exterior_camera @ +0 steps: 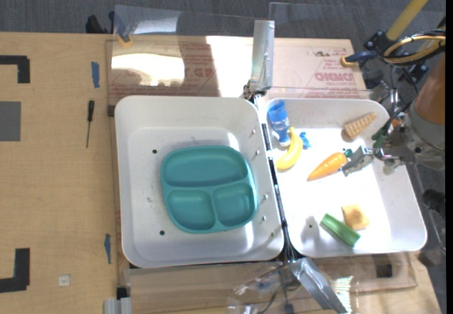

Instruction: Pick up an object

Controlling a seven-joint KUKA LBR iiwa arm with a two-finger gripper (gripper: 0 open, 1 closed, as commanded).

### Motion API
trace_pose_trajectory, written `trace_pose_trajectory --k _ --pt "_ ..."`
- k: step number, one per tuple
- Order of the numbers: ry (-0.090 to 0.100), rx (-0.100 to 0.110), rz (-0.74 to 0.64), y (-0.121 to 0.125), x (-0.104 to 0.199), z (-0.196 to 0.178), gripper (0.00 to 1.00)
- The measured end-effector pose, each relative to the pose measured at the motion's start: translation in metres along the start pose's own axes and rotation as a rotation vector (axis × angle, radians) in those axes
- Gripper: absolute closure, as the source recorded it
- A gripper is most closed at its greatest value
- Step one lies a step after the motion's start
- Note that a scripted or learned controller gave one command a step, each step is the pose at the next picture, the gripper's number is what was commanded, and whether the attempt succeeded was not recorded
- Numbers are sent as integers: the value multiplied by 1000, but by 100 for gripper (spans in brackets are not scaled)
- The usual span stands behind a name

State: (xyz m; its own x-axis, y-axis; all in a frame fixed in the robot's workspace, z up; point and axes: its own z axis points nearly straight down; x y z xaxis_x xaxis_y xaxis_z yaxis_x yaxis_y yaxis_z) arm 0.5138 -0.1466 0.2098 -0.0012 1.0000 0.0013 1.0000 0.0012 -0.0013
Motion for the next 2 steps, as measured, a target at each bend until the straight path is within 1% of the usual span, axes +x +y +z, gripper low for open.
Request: trace_pose_trajectory --k 1,2 --pt "1 6 -68 59 13 82 0" --pt "-2 -6 -67 62 12 67 100"
